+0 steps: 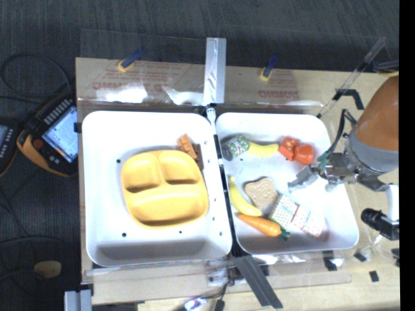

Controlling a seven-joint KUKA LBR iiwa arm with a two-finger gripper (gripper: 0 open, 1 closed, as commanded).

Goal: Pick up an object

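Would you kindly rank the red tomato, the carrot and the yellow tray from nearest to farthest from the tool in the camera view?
From the tool:
1. Red tomato, right bin, just above the tool.
2. Carrot, right bin's front edge.
3. Yellow tray, left bin.

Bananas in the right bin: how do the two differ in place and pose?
The upper banana lies near the bin's far wall, running left to right between a green-labelled can and a red tomato-like piece. The lower banana lies by the divider, running near to far, curved around a bread slice, just above a carrot. Both are yellow and lie flat in the right bin.
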